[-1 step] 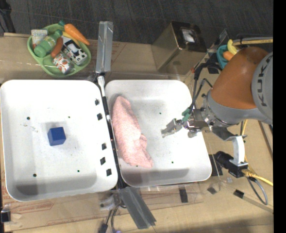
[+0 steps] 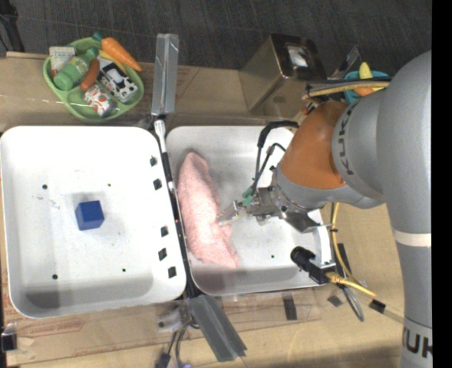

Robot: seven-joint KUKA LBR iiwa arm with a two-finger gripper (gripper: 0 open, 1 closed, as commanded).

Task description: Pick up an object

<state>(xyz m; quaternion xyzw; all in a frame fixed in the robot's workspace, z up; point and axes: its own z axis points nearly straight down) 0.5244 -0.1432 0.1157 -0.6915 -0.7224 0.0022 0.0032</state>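
A pink cloth (image 2: 203, 211) lies lengthwise along the left side of the right bin (image 2: 233, 282). A blue cube (image 2: 90, 215) rests in the left bin (image 2: 26, 282), left of its middle. My gripper (image 2: 241, 208) hangs low in the right bin, reaching in from the right, its tip right beside the cloth's right edge. I cannot tell whether it touches the cloth.
A green bowl (image 2: 93, 79) with toy food, including a carrot, sits on the bench behind the left bin. A brown box (image 2: 279, 71) stands behind the right bin. A metal divider (image 2: 164, 75) runs between the bins.
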